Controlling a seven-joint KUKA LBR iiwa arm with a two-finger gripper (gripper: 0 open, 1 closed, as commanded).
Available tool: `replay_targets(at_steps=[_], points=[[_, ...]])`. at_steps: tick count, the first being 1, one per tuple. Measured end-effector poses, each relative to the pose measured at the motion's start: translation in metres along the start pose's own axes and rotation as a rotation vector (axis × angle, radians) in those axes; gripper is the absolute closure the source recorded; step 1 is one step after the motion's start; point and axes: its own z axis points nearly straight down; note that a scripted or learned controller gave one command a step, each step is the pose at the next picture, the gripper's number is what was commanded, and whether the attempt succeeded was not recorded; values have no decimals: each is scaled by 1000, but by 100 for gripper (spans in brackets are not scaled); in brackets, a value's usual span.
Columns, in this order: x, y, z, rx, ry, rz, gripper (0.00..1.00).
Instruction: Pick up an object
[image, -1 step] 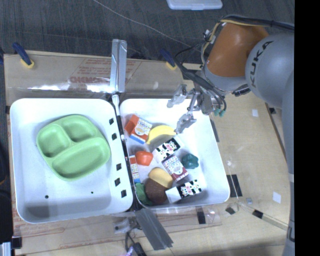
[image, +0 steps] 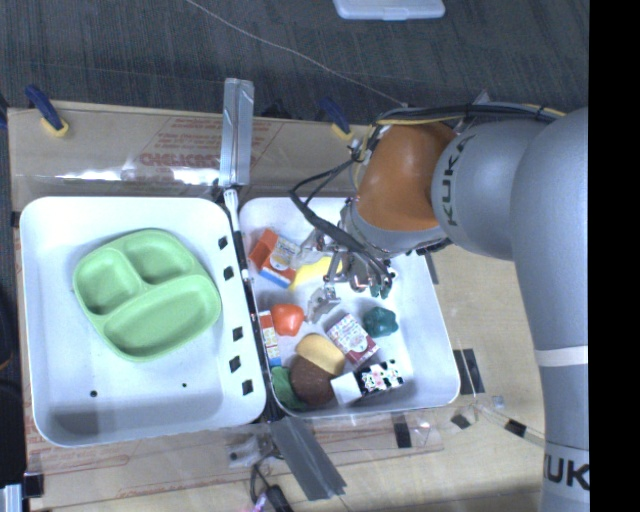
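The green item lies mostly hidden under the brown ball.

Both white bins look like smooth plastic with a faint sheen. The green divided plate is matt plastic. The tabletop shows pale wood grain. The arm's grey shell is glossy, its orange band satin-smooth.

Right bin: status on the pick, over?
Tool low in right bin, over the yellow item; grasp unconfirmed. Orange toy, teal piece close by. Green tray sits in left bin.
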Motion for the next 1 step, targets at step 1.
replay_targets(at_steps=[1], points=[[-21,10,3,8,-12,-6,0]])
